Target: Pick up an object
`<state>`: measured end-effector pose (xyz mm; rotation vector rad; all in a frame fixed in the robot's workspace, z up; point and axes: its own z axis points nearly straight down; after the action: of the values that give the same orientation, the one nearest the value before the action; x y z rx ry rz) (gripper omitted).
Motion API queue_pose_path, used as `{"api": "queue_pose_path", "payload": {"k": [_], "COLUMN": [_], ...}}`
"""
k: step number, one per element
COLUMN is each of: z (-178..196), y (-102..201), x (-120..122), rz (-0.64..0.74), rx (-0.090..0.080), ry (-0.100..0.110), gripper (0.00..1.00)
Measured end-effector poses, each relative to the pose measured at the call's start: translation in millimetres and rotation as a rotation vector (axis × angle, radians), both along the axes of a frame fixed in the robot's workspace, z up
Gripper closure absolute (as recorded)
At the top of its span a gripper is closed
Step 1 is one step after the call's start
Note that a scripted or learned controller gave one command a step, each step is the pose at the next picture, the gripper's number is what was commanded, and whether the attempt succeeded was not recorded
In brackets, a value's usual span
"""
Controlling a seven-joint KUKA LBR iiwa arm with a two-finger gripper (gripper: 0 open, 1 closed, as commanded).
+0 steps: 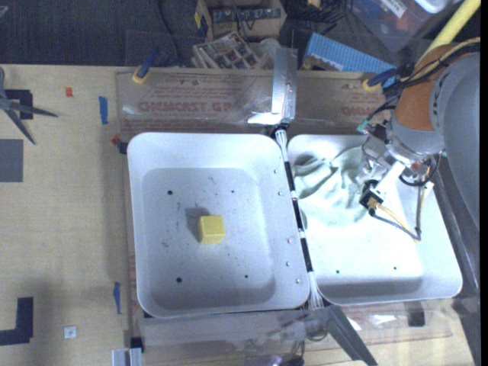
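Note:
A small yellow block (212,229) lies near the middle of the left bin (152,166), alone on its floor. In the right bin (396,273) a pale, crumpled, greenish-white thing (322,183) lies at the back left, by the divider. My gripper (361,171) reaches in from the right and hangs low over the back of the right bin, at the right edge of that pale thing. Whether it touches or holds the thing is hidden by blur and by the wrist.
The grey arm with its orange band (418,109) covers the right bin's back right corner. A cardboard strip (198,101) runs behind both bins. Wooden bench top (61,204) lies to the left, with small blue and black marks.

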<state>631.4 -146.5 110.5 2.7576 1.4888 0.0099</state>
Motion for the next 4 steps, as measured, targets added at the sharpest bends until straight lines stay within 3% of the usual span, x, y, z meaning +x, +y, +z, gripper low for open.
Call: {"api": "queue_pose_path", "payload": {"k": [1, 2, 3, 4], "z": [-22.2, -22.1, -21.4, -21.9], "y": [-28.6, -50.8, -74.1, -64.6], "x": [21.6, -18.8, -72.9, -147.5], "rz": [-0.479, -0.784, -0.636, -0.792], "rx": [0.006, 0.008, 0.014, 0.011], "ry": [0.004, 0.006, 0.002, 0.001], "gripper": [1.00, 1.00, 1.00, 1.00]}}
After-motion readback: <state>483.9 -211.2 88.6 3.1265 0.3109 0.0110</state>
